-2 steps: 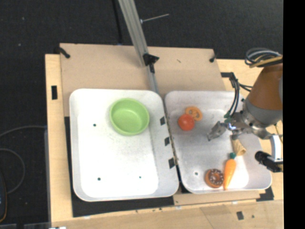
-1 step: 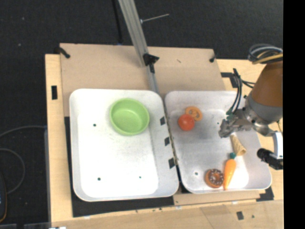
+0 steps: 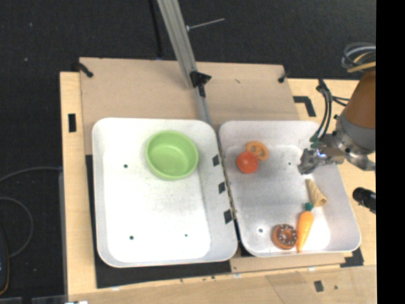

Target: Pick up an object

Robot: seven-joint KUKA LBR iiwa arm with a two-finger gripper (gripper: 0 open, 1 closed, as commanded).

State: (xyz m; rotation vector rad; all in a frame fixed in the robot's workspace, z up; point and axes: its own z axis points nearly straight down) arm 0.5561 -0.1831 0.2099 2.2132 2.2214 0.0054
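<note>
The right bin (image 3: 272, 138) holds a red tomato (image 3: 247, 163) with an orange ring-shaped piece (image 3: 257, 149) just behind it. Near the bin's front lie an orange carrot (image 3: 304, 228) and a brown doughnut (image 3: 285, 236). A tan cone (image 3: 316, 192) lies at the right side. My gripper (image 3: 309, 161) hovers over the right part of this bin, just above the cone and well right of the tomato. Nothing shows between its fingers.
The left bin (image 3: 114, 220) holds a green bowl (image 3: 171, 155) near its back. A metal pole (image 3: 179, 33) slants up from the bench behind the bins. Cables and the arm's orange band (image 3: 364, 103) are at the right edge.
</note>
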